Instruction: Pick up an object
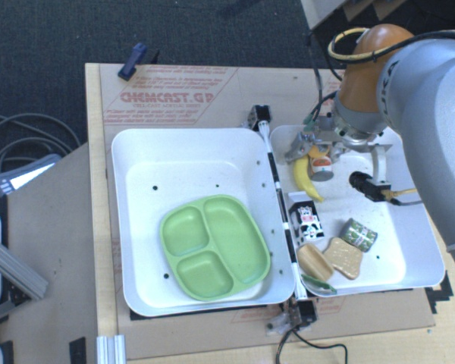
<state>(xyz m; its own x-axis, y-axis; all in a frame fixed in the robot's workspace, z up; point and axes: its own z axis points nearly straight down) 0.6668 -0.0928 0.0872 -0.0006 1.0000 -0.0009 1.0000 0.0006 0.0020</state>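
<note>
Left bin (129, 158) holds a green divided tray (212, 245). Right bin (406, 222) holds a banana (303, 179), small carton (307, 222), bread (343, 256), can (359, 235). My gripper (318, 154) sits at the banana's upper end; open or closed, I cannot tell

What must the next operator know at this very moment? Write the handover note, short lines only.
End effector: low over the far end of the right bin, beside the top of the banana. Whether it grips anything cannot be judged from this view.
Things: the banana, a cow-patterned carton, a green can and two bread-like pieces lie in the right bin. A green divided tray lies in the left bin.
Done: nothing visibly lifted.
Left: secure one object and raise it clear of the bin.
</note>
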